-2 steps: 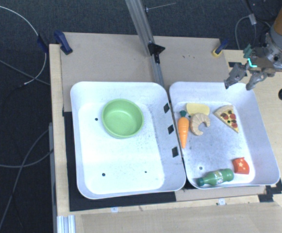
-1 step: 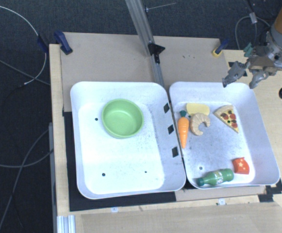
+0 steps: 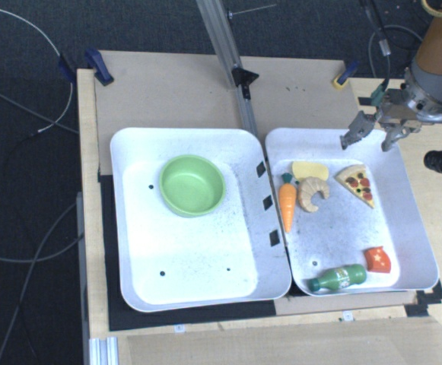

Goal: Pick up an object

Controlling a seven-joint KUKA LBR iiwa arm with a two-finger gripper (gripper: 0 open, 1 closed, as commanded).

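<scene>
No legible text or markings.

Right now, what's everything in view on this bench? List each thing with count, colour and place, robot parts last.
bins: 2, white, side by side on bench
bowl: 1, green, left bin
carrot: 1, orange, right bin's left side
cheese wedge: 1, yellow, right bin top
croissant: 1, tan, beside carrot
pizza slice: 1, right bin upper right
bottle: 1, green, lying at right bin's near edge
red piece: 1, near bottle
gripper: 1, grey, open, above right bin's far edge

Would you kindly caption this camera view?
Open gripper above right bin of toy food; green bowl in left bin.
</scene>
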